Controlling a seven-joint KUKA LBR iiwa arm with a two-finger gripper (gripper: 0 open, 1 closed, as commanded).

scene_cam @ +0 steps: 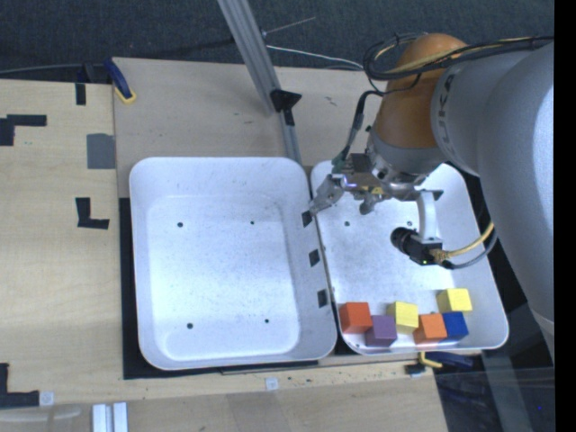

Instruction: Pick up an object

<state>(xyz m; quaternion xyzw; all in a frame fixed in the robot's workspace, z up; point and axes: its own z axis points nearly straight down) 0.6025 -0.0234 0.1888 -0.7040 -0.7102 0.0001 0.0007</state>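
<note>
The gripper hangs over the far end of the right bin; I can't tell its state. The blocks, such as the orange block and purple block, lie clustered at the near end, well apart. Nothing's grasped yet; it must travel nearer and descend.

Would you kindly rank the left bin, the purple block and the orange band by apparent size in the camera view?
1. Left bin, by far the largest.
2. Orange band, though it sits nearer the camera, which flatters it.
3. Purple block, the smallest.
</note>
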